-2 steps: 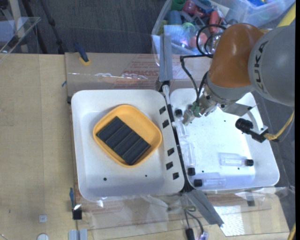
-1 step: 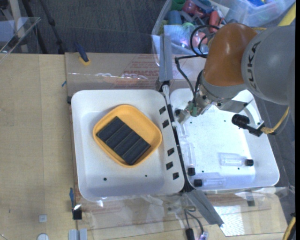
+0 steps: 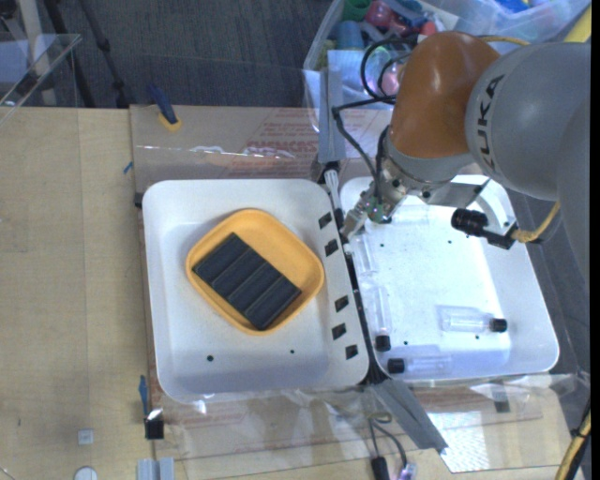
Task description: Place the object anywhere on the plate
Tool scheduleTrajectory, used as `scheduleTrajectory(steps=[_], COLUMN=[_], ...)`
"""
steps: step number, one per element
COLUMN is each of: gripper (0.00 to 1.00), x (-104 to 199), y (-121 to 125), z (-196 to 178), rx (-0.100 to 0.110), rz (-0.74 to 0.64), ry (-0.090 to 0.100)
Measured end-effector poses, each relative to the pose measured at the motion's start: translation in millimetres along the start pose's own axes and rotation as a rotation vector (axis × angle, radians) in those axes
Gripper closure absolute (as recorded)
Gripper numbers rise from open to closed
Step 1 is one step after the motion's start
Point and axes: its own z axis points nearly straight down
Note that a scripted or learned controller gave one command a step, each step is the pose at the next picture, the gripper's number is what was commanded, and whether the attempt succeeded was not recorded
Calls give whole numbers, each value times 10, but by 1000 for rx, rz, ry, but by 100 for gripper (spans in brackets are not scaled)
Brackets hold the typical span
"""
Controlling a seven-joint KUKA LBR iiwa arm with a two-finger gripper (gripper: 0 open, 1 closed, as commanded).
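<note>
I see the gripper [image 3: 359, 217] at the upper left of the right bin [image 3: 525, 309], jaw state unclear, while the dark object [image 3: 247, 277] lies on the yellow plate [image 3: 211, 241], centre-left.

Robot lab: benchtop bins [image 3: 178, 366], cables [image 3: 352, 141].

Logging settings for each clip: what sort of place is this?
Likely a robotics lab test bench: a grey arm reaches over two white bins on a wooden table, one holding a yellow plate, with loose cables and cluttered containers behind.
</note>
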Motion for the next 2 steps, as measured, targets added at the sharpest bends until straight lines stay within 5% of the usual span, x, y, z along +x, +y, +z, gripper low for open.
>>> scheduleTrajectory(steps=[1, 2], gripper=[0, 0], x=[-1, -398], y=[-1, -236], z=[0, -193], rx=[0, 1], rz=[0, 27], ry=[0, -1])
